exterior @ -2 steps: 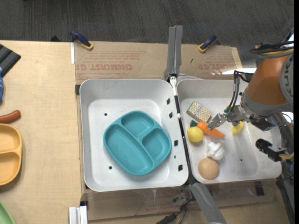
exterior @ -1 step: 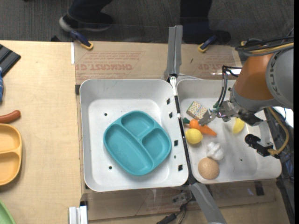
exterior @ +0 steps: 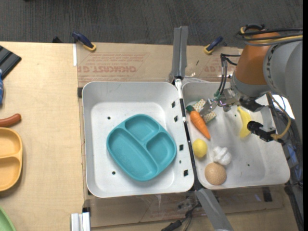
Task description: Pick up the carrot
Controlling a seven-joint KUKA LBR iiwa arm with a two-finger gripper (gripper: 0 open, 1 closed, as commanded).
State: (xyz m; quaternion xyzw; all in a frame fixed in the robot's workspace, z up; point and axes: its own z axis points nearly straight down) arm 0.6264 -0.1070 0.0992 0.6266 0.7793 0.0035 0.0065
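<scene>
Dark grey carpeted floor (exterior: 120,8) across the top. Pale wooden bench top (exterior: 38,81) on the left, plus a brown cardboard sheet with reversed red print (exterior: 125,64) held down by blue-and-yellow spring clamps (exterior: 84,41). Grey upright metal post (exterior: 180,52) at the middle. Even, soft lighting, no harsh shadows.

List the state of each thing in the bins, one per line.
carrot: lying in the right bin, not lifted
end effector: low in the right bin, just beside the carrot's green end
banana: lying near the arm
lemon: resting below the carrot
garlic: resting beside the lemon
potato: at the bin's front
teal divided plate: flat in the left bin
</scene>
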